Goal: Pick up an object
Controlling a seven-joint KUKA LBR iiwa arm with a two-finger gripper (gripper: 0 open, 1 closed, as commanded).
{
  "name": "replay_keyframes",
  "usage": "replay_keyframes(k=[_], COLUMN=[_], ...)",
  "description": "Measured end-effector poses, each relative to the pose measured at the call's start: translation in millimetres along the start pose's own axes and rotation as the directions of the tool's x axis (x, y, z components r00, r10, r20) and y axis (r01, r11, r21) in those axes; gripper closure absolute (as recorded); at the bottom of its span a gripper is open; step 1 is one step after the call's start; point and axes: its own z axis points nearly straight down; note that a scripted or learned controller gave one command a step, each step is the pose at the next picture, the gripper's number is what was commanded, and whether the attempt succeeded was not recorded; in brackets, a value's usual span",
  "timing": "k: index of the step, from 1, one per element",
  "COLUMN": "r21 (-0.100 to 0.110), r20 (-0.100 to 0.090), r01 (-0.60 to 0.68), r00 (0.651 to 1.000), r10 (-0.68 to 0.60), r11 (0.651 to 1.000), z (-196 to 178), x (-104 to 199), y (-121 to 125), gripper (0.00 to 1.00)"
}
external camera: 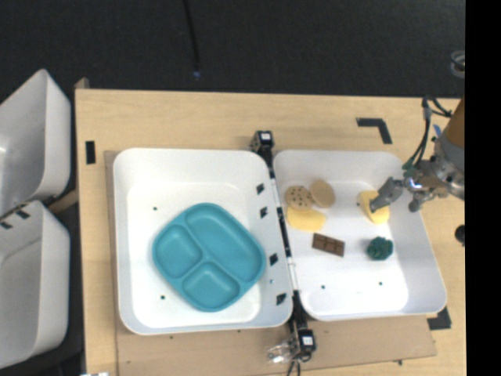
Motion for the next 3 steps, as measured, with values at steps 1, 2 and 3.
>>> replay_keyframes(k=[1,2,3], r21=[-0.013,-0.011,-0.010], r20=[0.004,0.004,0.004], r01=[0.004,0.002,-0.001], r00=[1.000,1.000,1.000], r10=[-0.004,-0.002,0.001], r11=[1.000,1.000,1.000], z=[-8.2,33.6,77.0], x=[0.6,1.5,-4.4], y=[3.0,4.0,6.4], gripper=[0.00,0.00,0.00])
